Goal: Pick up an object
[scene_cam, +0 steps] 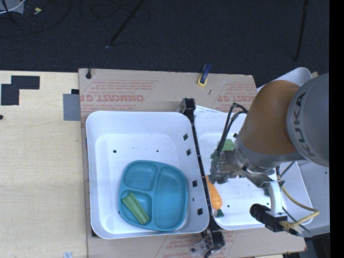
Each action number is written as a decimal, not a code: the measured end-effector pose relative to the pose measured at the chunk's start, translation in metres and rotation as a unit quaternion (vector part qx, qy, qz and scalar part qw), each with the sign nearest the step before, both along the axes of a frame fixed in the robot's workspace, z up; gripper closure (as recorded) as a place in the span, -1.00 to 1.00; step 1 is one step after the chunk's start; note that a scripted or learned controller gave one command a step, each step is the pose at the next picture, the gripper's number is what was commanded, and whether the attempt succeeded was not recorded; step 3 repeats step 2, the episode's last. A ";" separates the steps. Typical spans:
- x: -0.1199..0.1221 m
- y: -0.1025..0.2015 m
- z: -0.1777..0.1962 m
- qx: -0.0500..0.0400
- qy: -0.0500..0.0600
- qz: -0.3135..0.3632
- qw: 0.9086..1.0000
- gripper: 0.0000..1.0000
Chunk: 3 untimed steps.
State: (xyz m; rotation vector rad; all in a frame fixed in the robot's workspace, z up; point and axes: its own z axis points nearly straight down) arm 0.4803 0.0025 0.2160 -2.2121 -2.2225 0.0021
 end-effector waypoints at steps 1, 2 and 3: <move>-0.001 0.003 0.022 -0.001 -0.002 -0.002 1.000 1.00; -0.008 0.003 0.020 -0.001 0.000 -0.004 1.000 1.00; -0.008 0.003 0.020 -0.001 0.000 -0.004 1.000 1.00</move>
